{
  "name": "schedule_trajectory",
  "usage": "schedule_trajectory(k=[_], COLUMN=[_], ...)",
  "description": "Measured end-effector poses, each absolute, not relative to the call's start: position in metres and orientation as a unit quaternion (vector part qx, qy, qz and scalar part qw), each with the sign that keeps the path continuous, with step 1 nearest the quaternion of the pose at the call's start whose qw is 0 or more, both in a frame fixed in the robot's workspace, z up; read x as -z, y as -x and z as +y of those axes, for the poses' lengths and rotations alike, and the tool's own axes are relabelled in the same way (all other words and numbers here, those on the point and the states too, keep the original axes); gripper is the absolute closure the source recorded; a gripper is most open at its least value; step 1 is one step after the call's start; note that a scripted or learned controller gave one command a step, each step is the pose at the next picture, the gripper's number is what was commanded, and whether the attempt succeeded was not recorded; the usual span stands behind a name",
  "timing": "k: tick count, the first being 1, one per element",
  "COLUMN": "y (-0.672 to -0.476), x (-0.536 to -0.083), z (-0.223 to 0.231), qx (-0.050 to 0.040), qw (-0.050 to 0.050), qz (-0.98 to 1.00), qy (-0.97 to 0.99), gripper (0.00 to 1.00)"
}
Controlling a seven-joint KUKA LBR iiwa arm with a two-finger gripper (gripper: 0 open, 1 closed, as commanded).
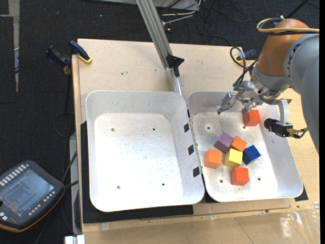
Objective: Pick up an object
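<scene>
My gripper (236,104) hangs over the back of the right bin (292,184), its fingers spread apart with nothing between them. A red-orange cube (251,118) lies just below and to the right of the right finger, outside the gap. Further forward in the same bin sits a cluster of cubes: purple (223,142), orange (238,144), yellow (234,157), blue (251,154), another orange one (213,158) and a red-orange one (239,176).
The left bin (90,105) lies beside the right one, their rims meeting in the middle. A slanted metal pole (157,32) ends at the back where the bins meet. Blue clamps (76,50) sit at the bench's back left; a teach pendant (25,194) lies at lower left.
</scene>
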State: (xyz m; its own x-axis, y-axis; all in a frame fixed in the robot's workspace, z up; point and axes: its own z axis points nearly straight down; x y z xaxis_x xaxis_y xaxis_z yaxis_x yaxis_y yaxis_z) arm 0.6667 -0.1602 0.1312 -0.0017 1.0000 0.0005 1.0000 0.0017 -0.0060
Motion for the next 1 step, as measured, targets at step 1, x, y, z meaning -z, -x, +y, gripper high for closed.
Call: schedule_trajectory(k=[1], y=[-0.6693], x=[-0.1467], z=[-0.1606], qx=[0.0008], qw=[-0.002], qz=[-0.708], qy=[0.706], gripper=[1.00])
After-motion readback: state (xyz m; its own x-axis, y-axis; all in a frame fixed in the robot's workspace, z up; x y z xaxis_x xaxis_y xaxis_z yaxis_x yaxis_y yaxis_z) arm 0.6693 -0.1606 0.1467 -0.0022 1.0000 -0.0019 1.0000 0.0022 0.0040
